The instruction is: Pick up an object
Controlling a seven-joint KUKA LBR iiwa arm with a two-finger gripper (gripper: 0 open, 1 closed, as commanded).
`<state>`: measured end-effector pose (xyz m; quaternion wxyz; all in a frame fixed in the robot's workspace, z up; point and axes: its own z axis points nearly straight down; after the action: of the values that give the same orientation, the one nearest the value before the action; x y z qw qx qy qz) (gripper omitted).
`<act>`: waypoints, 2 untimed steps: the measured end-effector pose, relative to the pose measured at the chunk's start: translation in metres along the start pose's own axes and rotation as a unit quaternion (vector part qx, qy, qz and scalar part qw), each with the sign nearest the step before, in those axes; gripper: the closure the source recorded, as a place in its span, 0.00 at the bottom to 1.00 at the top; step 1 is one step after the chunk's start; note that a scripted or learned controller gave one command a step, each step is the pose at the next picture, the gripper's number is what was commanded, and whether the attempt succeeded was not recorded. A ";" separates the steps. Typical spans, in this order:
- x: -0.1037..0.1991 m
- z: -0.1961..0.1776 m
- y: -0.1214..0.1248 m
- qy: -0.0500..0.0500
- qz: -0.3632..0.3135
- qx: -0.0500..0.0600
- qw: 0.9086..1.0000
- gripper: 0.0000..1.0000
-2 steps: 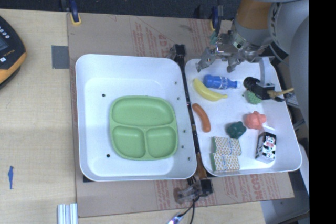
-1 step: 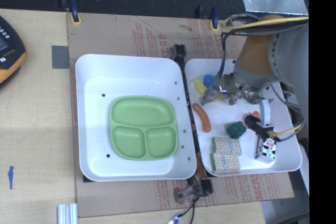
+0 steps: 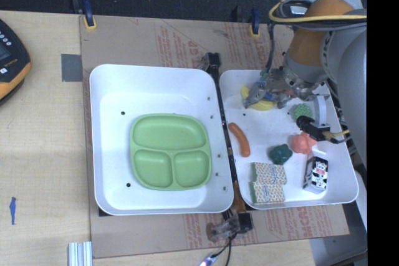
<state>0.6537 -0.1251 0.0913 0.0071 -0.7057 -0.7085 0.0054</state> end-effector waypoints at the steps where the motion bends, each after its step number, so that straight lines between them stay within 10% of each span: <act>1: -0.073 -0.082 0.000 -0.002 0.000 -0.008 1.000 0.00; 2: -0.066 0.002 -0.090 -0.001 0.000 -0.006 1.000 0.00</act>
<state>0.5644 -0.1915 0.0909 0.0023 -0.7057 -0.7085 0.0019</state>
